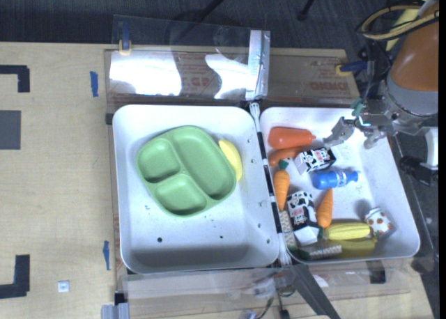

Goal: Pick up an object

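The right bin (397, 171) holds several toy items. A red-orange pepper (291, 135) lies at the top, with a black-and-white cow carton (313, 159) and a blue bottle (334, 178) below it. Further down are two carrots (281, 187) (325, 207), a second cow carton (301, 207), a yellow corn cob (352, 230) and a small white-and-red piece (376, 221). My gripper (357, 133) hangs over the bin's upper right, just right of the pepper. Its fingers (340, 131) are spread open with nothing between them.
The left bin (139, 241) carries a green divided plate (187, 169) with a yellow item (231, 157) tucked at its right rim. A clear plastic sheet (188, 67) stands behind the bins. Cables (390, 21) hang near the arm at the upper right.
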Robot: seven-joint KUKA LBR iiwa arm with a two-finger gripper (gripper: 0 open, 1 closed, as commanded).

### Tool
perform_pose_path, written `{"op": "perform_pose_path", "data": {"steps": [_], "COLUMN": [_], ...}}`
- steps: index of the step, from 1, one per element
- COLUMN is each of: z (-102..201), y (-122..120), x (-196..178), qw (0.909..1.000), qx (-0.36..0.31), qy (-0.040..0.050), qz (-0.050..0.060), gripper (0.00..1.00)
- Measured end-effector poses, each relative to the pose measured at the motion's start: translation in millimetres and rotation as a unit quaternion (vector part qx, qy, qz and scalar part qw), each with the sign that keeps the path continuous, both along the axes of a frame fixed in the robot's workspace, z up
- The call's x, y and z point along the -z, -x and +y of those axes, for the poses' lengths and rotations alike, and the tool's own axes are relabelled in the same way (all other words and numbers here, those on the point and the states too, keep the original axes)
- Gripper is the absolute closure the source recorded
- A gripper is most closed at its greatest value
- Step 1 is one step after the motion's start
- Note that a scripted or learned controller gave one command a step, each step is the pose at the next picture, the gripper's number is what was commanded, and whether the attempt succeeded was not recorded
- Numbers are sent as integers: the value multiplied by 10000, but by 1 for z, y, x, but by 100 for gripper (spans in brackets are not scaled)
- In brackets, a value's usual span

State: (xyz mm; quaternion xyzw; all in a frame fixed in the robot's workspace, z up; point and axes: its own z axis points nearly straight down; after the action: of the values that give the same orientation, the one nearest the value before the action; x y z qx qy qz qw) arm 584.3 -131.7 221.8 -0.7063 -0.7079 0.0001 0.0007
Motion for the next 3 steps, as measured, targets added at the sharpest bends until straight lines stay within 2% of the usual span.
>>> {"op": "perform_pose_path", "data": {"steps": [1,2,3], "z": [-55,-28,-3], "y": [18,30,-10], "x": [80,113,136], "qw": [9994,9926,9894], "qx": [-343,-1183,-1449], "qy": [3,140,16], "qz": [-6,-258,-35], "gripper": [0,0,0]}}
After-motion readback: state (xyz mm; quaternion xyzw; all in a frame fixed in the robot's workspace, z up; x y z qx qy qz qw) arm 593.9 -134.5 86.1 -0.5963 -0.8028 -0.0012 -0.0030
